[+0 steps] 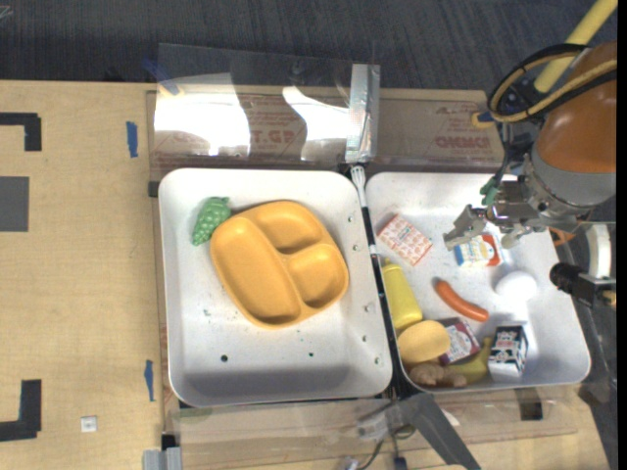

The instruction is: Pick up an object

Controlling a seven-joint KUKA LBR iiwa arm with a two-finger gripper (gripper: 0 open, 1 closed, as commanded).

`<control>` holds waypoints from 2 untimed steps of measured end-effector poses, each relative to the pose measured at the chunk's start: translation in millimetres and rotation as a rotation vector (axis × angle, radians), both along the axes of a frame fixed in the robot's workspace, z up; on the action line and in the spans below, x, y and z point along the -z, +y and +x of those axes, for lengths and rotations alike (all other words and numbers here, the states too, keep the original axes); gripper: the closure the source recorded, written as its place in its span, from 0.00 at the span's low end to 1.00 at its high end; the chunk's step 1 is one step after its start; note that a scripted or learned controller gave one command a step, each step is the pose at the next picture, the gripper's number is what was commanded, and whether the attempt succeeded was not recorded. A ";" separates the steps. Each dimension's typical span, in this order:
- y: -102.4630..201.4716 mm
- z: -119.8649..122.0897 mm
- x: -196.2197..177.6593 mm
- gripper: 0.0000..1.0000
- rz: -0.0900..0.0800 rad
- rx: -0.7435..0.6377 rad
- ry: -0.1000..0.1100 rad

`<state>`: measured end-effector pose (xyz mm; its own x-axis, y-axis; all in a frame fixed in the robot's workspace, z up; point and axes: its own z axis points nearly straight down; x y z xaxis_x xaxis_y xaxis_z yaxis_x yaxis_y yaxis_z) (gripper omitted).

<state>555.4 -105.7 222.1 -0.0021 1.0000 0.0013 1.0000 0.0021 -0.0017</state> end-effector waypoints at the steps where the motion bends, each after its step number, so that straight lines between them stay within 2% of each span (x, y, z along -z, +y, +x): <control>1: -11.5 -15.3 134.2 0.00 -0.001 0.115 -0.009; 2: -11.7 -13.9 123.0 1.00 -0.002 0.117 -0.014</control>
